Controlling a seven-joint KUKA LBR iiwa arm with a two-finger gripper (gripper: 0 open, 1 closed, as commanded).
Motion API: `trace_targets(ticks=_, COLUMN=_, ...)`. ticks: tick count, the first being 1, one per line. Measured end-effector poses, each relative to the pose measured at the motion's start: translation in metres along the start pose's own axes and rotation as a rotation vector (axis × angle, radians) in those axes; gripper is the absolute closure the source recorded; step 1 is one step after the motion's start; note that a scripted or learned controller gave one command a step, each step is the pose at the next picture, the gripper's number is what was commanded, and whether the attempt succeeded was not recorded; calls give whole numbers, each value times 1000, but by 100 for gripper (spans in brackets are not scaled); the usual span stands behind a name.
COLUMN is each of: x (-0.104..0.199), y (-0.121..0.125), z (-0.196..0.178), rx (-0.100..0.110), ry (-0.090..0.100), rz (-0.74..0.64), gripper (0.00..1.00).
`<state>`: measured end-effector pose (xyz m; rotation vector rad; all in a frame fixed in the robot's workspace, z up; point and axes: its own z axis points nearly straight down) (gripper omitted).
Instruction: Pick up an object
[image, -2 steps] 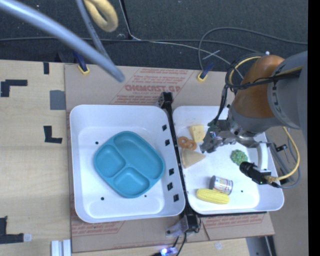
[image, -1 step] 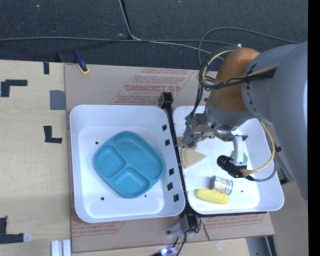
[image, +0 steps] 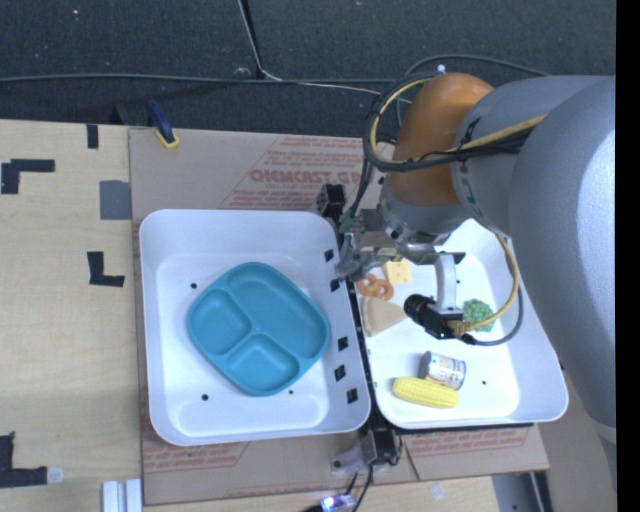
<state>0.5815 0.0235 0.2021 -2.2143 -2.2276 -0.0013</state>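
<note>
Gripper (image: 372, 262) low at right bin's (image: 530, 400) upper-left corner; grip state cannot tell. Pretzel (image: 375, 288) just beside at 6 o'clock; cheese cube (image: 398, 272) at 4; corn cob (image: 425, 392) well apart, 5 o'clock.

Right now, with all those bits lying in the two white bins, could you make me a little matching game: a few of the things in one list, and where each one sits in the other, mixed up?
Things:
1. blue divided plate
2. corn cob
3. small can
4. broccoli piece

Places:
A. right bin, near its front edge
B. left bin, in the middle
C. right bin, beside the black cable end
D. right bin, just behind the corn cob

Pairs: 1-B, 2-A, 3-D, 4-C
</note>
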Motion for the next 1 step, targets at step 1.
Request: trace_targets(ticks=1, x=59, y=20, z=-1, rx=0, ry=0, rz=-1, gripper=100)
